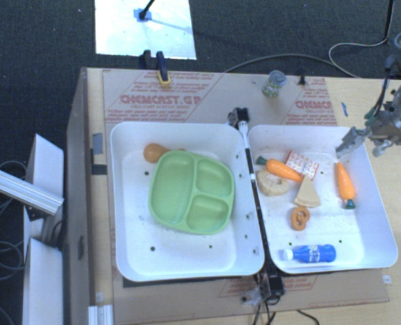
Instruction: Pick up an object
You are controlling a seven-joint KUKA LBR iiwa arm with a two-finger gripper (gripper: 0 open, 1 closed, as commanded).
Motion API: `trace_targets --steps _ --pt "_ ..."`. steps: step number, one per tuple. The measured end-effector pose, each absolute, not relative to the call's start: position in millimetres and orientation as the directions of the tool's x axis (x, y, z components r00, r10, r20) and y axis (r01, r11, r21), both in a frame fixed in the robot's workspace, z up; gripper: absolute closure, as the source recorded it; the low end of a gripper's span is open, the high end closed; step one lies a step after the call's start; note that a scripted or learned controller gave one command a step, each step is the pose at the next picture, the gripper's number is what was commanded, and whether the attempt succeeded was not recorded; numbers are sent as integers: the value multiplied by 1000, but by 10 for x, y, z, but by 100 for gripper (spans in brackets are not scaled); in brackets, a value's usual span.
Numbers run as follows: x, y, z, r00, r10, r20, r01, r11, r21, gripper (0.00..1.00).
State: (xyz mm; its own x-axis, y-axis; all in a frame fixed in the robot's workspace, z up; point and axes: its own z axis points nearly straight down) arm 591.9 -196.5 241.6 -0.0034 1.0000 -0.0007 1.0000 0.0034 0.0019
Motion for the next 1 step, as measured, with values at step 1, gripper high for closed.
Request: trace_targets --steps 1 --pt "5957 -1460 1422 -4 1000 1 1000 4 0 0"
